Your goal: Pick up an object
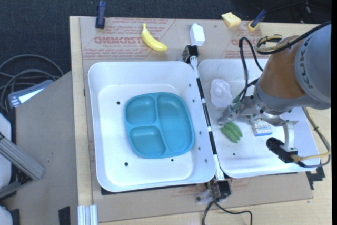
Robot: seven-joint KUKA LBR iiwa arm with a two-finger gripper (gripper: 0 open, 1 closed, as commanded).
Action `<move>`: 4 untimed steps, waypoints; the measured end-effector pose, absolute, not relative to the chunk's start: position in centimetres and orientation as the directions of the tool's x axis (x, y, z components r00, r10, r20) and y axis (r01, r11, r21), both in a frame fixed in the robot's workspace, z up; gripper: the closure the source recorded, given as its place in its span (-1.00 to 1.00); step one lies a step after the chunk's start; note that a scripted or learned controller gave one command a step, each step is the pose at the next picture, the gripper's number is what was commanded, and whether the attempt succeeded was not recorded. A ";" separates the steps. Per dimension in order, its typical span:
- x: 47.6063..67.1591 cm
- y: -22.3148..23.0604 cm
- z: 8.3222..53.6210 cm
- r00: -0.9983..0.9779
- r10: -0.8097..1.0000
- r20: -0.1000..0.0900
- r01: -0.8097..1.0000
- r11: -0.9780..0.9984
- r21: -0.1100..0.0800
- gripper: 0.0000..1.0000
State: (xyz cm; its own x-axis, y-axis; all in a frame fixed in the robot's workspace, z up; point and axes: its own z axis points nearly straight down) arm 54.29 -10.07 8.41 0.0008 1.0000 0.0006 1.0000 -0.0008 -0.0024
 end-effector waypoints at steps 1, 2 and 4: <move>52.0 -9.6 8.5 0.000 1.000 0.001 1.000 0.000 -0.002 -1.00; 57.1 -13.0 10.0 0.000 1.000 -0.001 1.000 0.000 0.001 -1.00; 50.9 -9.2 8.4 0.001 1.000 0.001 1.000 -0.001 -0.003 -1.00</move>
